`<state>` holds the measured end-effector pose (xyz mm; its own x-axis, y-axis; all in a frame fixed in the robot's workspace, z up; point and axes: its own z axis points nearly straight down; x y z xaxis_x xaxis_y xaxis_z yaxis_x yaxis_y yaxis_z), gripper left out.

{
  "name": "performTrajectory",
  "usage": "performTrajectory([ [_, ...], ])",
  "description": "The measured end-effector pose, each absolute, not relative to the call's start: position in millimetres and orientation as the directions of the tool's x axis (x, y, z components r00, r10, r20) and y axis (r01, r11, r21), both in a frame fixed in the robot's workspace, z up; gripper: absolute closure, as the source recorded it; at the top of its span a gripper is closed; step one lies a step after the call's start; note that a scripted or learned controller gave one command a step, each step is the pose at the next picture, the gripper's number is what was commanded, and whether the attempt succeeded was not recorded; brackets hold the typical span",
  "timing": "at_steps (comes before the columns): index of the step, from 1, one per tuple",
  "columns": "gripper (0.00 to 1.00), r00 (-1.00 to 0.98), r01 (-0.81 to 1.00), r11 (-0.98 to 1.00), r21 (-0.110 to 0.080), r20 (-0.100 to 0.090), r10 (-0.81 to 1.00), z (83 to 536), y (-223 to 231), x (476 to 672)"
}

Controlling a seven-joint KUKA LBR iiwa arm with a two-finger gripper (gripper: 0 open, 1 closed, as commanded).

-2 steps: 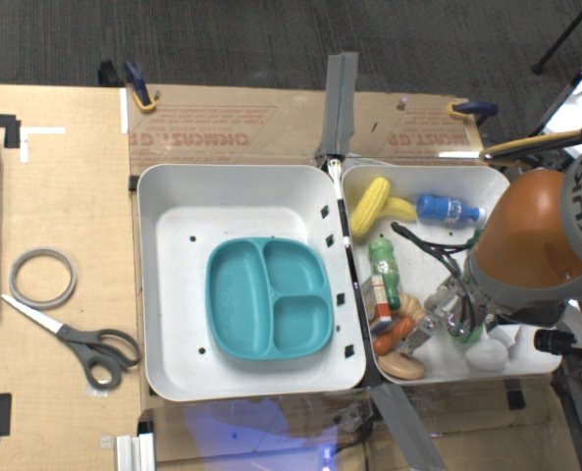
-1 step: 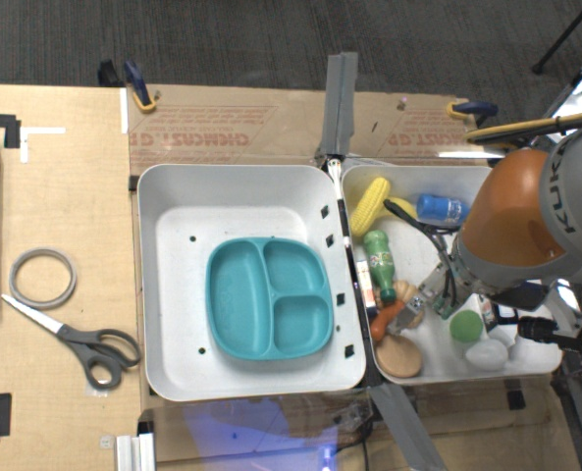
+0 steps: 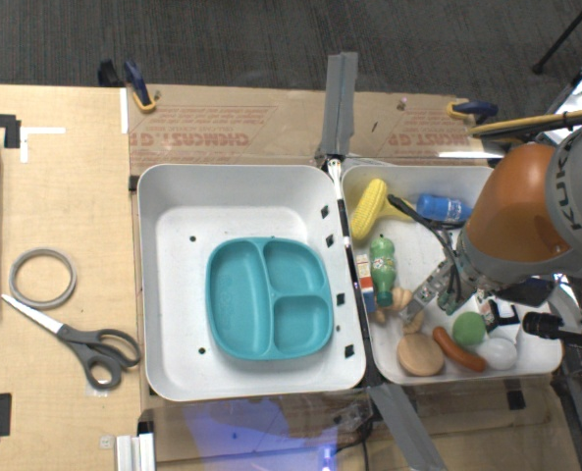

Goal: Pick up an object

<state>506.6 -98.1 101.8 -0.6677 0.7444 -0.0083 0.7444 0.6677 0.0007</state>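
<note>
Low in the right bin [image 3: 526,366], the end effector [image 3: 430,297] sits among the toys; whether it grips anything, I cannot tell. Just beside it lie a green bottle [image 3: 382,261], a wooden disc [image 3: 420,355], a green ball [image 3: 469,329] and an orange sausage [image 3: 457,350]. A yellow corn cob [image 3: 368,208] lies farther off. A teal divided plate [image 3: 269,298] rests in the left bin [image 3: 163,263]. Scissors [image 3: 82,341] lie on the desk [image 3: 55,224].

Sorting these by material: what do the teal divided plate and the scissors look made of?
Teal divided plate: likely moulded plastic, one even colour, soft sheen, rounded compartment walls. Scissors: pale metal-looking blades, grey handles, probably plastic.
</note>
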Motion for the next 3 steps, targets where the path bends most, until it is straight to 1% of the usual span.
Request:
performTrajectory([
  [1, 1.0, -0.548, 0.837, 0.548, -0.002, -0.001, 0.837, 191.5, -60.3, 546.5],
  [2, 1.0, -0.529, 0.849, 0.529, -0.001, -0.002, 0.849, 244.8, -33.3, 579.7],
  [3, 1.0, -0.058, 0.998, 0.058, -0.003, -0.003, 0.998, 230.8, 26.2, 614.9],
])
